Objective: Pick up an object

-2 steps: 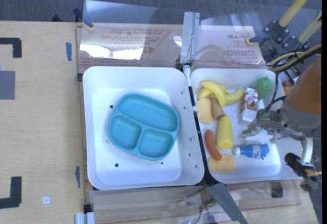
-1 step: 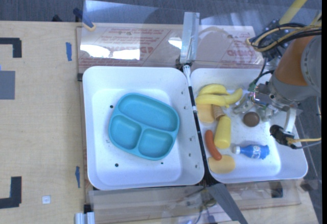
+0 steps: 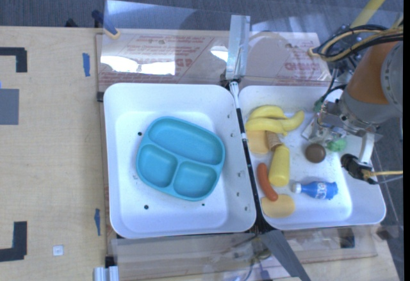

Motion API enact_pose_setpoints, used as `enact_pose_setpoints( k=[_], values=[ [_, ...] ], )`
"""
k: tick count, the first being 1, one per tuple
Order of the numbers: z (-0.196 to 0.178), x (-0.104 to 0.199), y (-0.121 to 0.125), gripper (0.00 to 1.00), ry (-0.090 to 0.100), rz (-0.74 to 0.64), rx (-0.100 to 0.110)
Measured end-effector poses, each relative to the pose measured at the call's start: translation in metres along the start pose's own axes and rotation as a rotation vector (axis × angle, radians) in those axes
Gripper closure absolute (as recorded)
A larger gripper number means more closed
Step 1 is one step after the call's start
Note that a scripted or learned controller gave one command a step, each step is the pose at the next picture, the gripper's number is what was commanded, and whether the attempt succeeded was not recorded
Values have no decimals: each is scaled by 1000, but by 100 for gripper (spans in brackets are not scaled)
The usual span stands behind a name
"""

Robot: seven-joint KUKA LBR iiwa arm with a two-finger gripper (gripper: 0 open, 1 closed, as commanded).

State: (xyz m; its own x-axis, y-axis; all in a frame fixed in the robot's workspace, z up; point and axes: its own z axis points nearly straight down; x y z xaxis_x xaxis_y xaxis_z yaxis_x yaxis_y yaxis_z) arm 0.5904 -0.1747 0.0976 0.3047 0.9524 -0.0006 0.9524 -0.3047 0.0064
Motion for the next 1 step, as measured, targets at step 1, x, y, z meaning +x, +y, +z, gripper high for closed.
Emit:
enact_pose_setpoints(
  k=[1],
  values=[
    [-91,13,-12,100,1,-379,0]
  ],
)
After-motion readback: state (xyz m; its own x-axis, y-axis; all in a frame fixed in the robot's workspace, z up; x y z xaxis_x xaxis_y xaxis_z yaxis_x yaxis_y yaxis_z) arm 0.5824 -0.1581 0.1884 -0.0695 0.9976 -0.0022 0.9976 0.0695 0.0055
